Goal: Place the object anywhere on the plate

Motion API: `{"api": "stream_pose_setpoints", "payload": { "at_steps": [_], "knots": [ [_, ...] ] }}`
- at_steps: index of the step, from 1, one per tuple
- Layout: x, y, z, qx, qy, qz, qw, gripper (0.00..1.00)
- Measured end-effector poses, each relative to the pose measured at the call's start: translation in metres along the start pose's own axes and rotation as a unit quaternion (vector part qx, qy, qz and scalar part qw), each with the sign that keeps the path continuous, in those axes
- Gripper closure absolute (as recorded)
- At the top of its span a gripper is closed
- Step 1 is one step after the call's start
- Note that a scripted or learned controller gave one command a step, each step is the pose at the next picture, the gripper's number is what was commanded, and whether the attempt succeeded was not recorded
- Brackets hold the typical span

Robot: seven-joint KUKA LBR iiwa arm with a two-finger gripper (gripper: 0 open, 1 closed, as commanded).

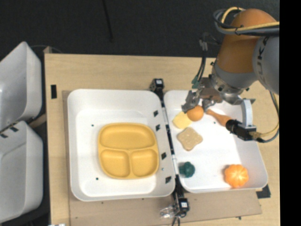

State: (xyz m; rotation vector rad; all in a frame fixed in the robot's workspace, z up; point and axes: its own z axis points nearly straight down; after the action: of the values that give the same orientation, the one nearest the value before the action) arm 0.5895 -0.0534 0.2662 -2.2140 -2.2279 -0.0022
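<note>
The object, a small orange ball (195,113), sits high in the right bin (249,166), between the gripper's (196,108) fingers, which are clamped on it. Nearest lie a tangerine (235,175) and a dark green piece (187,169), then a tan slice (189,138) and a pale yellow piece (181,120). The yellow plate (128,150) rests in the left bin (82,140), bare white floor around it. The arm (240,46) hangs over the right bin's far edge, hiding it.

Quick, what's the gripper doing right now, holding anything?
Gripper: closed on the small orange ball, above the right bin.
</note>
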Motion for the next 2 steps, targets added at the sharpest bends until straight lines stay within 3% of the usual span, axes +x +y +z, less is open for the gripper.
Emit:
{"api": "stream_pose_setpoints", "payload": {
  "at_steps": [2],
  "knots": [
    [0.087, -0.03, 0.013, 0.0, 0.0, 0.0, 1.0, 1.0]
  ]
}}
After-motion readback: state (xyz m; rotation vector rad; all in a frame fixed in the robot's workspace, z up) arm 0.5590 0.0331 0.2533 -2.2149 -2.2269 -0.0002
